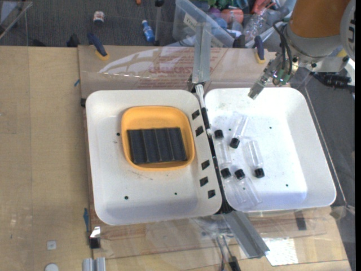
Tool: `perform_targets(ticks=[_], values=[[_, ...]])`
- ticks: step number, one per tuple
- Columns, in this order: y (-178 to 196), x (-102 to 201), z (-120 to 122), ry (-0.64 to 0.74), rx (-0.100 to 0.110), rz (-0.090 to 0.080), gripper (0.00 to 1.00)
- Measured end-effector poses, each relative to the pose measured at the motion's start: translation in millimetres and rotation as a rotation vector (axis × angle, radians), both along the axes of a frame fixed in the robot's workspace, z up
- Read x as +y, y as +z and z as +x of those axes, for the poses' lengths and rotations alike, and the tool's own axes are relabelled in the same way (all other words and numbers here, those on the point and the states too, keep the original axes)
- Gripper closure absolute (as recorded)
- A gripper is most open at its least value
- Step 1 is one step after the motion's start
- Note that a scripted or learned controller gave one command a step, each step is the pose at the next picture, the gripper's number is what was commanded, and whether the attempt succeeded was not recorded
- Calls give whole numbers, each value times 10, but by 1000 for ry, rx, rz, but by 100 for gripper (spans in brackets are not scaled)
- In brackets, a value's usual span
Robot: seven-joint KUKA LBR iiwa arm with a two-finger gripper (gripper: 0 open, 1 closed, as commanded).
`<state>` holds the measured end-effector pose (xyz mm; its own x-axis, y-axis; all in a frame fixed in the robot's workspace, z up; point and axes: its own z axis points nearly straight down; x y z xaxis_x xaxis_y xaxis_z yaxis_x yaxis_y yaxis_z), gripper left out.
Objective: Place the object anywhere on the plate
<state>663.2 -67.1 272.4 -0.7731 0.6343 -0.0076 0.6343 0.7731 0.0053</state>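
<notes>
Clear vials with black caps (255, 159) lie scattered in the right bin (293, 129), several near its left wall. The orange plate (131, 123) sits in the left bin (107, 174), carrying a dark ribbed block (157, 145). The claw (256, 89) hangs over the right bin's far rim, well apart from the vials; whether it is open I cannot tell.

Two white bins (107, 208), one orange plate (158, 114), several clear vials (255, 158).

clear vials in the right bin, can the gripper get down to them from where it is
Probably yes: the gripper hovers over the right bin's far edge, and the clear vials lie uncovered on its floor, nothing above them.
</notes>
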Motion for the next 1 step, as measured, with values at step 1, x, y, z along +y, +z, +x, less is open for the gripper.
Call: perform_targets(ticks=[1], values=[[-148,-330,-34,234,5,-1,100]])
